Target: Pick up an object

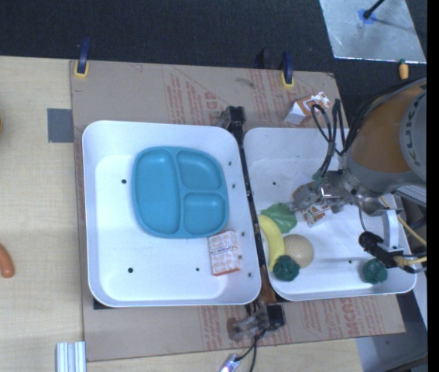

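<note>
**Tool low in the right bin**

The tool (314,200) hung low in the right bin (296,142); its opening could not be told. At its seven o'clock lay a banana (272,239), a green leafy piece (279,216), a beige ball (298,250) and a dark green ball (286,268).

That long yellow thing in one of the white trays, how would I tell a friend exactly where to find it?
Look at the right-hand white bin. Against its left wall, near the front, lies a banana. It is the one long yellow thing there, with a green leafy piece above it and a pale round ball beside it.
</note>
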Robot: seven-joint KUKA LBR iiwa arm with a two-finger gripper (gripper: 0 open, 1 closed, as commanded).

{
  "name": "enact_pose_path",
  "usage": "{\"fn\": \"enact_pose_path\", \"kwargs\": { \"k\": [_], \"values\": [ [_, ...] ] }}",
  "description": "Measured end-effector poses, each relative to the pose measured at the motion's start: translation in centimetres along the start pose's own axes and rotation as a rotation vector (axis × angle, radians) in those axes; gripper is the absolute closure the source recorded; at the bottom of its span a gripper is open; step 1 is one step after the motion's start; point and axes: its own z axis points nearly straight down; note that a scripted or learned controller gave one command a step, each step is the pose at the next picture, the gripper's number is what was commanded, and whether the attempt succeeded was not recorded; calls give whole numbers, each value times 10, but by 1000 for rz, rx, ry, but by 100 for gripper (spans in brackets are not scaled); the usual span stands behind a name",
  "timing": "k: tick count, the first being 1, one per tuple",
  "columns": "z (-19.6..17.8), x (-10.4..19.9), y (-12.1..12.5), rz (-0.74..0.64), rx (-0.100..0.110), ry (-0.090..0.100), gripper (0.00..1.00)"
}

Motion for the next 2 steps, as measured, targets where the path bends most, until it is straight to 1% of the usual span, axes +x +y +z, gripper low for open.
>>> {"fn": "enact_pose_path", "kwargs": {
  "k": [1,2],
  "values": [
    [-11,-1,1,-4,-1,-2,100],
    [-101,92,20,-1,-3,2,100]
  ]
}}
